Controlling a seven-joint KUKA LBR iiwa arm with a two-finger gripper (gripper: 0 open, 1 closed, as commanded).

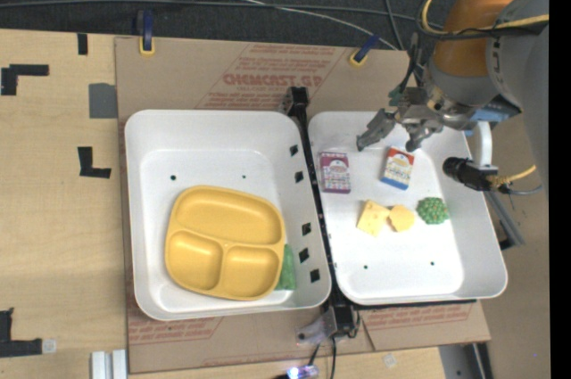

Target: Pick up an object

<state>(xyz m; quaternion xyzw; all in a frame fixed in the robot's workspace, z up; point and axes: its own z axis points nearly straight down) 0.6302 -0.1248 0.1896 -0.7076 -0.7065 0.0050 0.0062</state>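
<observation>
My gripper hangs over the back of the right bin, fingers spread open with nothing between them. Just below its right finger lies a small blue, white and red carton. A small maroon box lies to the left, near the bin's left wall. Two yellow cheese wedges sit mid-bin, and a green broccoli piece rests to their right.
The left bin holds a yellow divided plate with a green item tucked at its right edge. Black clips line the wall between the bins. Cables run overhead at the back.
</observation>
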